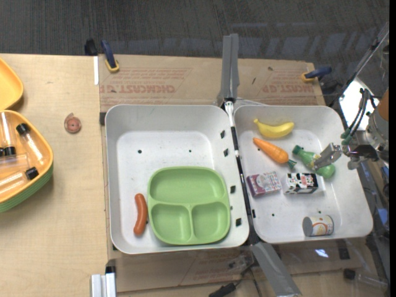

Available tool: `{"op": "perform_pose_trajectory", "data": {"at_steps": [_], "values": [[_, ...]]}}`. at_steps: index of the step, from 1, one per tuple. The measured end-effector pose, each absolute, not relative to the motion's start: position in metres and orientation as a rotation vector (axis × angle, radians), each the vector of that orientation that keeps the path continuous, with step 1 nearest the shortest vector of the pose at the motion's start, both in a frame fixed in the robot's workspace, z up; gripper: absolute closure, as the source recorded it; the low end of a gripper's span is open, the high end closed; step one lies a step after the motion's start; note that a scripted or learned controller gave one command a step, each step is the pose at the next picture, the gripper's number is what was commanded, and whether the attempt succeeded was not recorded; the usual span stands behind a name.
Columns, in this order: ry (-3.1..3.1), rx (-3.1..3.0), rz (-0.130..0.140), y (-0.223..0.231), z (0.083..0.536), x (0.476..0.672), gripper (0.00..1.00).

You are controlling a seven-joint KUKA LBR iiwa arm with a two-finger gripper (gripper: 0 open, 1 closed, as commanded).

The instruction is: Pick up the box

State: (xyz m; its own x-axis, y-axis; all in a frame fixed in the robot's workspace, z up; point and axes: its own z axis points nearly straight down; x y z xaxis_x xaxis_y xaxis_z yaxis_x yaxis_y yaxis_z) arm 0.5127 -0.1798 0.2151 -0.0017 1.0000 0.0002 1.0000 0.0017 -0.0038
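Hovering end effector [332, 155] near right bin's [356, 218] edge, box [264, 184] mid-bin

Pincer [327, 158] over the right bin [352, 215], above green toy [307, 155], near black-and-white box [302, 183].

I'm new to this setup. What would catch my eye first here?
The green divided tray fills the left bin, with a sausage beside it. In the right bin lie a banana, a carrot and two small boxes, with the hand over its right side.
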Motion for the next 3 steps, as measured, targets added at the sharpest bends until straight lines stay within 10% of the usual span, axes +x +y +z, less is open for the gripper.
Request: {"op": "perform_pose_trajectory", "data": {"at_steps": [1, 2, 3], "values": [[-2.293, -2.145, 0.003, -0.101, 0.219, 0.576, 0.0], [-2.518, -1.875, 0.004, -0.03, 0.191, 0.564, 0.0], [-2.122, -2.316, 0.005, -0.067, 0.19, 0.568, 0.0]]}}
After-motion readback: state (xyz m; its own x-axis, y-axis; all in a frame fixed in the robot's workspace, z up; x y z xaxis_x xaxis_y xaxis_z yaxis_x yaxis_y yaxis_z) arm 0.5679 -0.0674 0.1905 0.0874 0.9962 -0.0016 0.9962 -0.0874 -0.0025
